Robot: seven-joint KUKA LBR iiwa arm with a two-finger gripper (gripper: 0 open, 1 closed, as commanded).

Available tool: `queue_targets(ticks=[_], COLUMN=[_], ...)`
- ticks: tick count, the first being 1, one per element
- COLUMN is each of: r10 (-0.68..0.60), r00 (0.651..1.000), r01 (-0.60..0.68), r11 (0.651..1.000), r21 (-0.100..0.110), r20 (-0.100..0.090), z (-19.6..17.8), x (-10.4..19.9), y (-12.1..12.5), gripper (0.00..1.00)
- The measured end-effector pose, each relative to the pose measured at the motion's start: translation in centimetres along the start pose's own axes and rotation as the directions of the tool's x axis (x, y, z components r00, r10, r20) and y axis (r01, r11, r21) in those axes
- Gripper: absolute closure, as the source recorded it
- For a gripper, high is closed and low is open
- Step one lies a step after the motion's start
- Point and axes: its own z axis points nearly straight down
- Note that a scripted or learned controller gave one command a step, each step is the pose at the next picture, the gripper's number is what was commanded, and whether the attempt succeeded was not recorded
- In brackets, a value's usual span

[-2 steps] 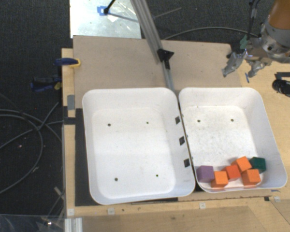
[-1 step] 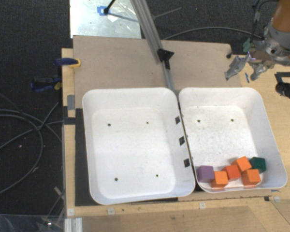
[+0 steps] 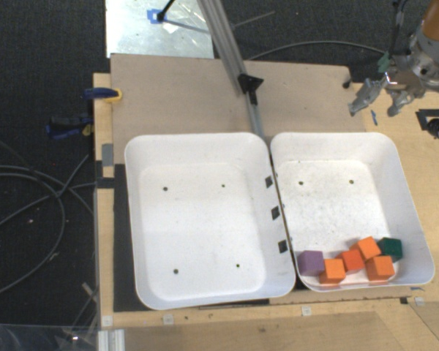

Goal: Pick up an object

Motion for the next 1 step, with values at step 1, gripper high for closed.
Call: queue_targets(ticks=[1], r10=[0.001], r00=[1.000], r01=[-0.001], r11=[1.000], r21=[-0.004], r20=[0.002], z=[-5.86], x=[-2.98], y=[-0.39], gripper=[0.00])
